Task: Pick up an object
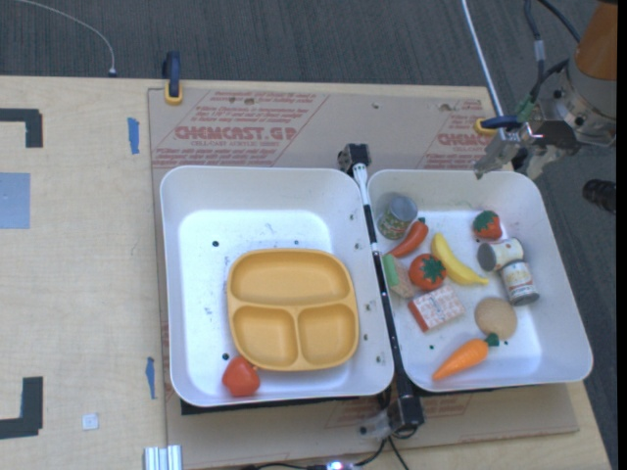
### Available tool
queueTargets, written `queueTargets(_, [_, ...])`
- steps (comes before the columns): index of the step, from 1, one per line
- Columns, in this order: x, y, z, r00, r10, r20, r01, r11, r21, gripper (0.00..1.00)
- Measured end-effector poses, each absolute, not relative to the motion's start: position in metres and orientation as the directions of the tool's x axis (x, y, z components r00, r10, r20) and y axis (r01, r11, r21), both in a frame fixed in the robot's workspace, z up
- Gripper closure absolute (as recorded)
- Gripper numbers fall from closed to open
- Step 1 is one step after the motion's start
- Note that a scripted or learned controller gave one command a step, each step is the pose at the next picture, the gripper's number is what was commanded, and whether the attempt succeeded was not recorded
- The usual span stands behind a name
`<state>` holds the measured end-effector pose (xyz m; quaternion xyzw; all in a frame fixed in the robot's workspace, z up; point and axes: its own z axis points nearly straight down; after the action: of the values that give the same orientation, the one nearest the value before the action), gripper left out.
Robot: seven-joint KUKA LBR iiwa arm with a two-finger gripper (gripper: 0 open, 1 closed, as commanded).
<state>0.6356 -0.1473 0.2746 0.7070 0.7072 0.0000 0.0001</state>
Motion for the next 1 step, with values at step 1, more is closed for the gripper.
queueTargets(1, [0.6158,-0.1579,0.1727,0.001,1.000,0.000,1.000,-0.001,-0.002,0.00])
